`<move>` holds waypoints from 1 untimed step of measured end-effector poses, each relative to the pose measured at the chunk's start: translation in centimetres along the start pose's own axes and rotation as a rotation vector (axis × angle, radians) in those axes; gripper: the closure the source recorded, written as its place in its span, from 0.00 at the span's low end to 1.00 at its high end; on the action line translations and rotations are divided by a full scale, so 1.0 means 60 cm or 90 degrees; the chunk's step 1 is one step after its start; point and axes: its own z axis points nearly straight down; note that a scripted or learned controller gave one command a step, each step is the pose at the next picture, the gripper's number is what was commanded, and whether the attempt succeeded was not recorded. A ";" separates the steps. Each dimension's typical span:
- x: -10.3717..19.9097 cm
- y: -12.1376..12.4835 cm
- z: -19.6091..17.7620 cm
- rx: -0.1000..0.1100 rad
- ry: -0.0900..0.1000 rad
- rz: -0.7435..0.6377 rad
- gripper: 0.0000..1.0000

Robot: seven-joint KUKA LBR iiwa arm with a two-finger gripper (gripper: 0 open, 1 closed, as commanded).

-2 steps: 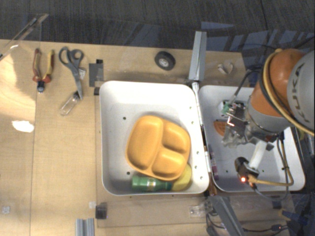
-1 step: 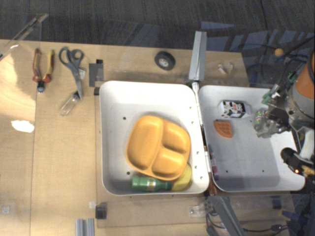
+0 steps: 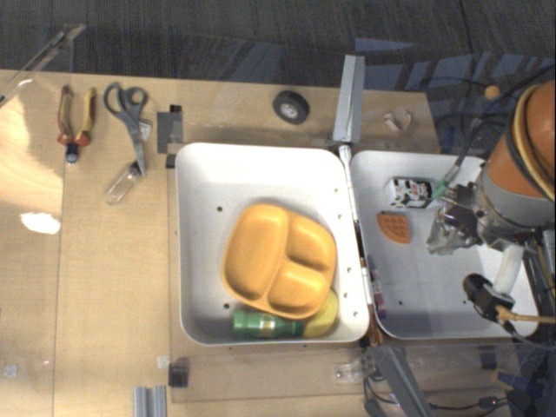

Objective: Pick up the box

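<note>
The box (image 3: 410,191) is a small white carton with black and red print, lying flat in the far left corner of the right bin (image 3: 417,307). My gripper (image 3: 446,233) hangs over the middle of that bin, reaching in from the right. It is a little to the right of the box and nearer the front, apart from it. Nothing shows in its grasp. The grey wrist and orange band fill the bin's right side.
An orange flat piece (image 3: 395,228) lies just left of the gripper. The left bin (image 3: 195,233) holds a yellow divided tray (image 3: 281,259), a green bottle (image 3: 261,323) and a yellow-green item (image 3: 324,318). Scissors (image 3: 132,115), pliers (image 3: 74,120) and a tape roll (image 3: 291,106) lie on the bench.
</note>
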 end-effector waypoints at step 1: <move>0.004 -0.001 -0.053 -0.001 0.000 -0.024 1.00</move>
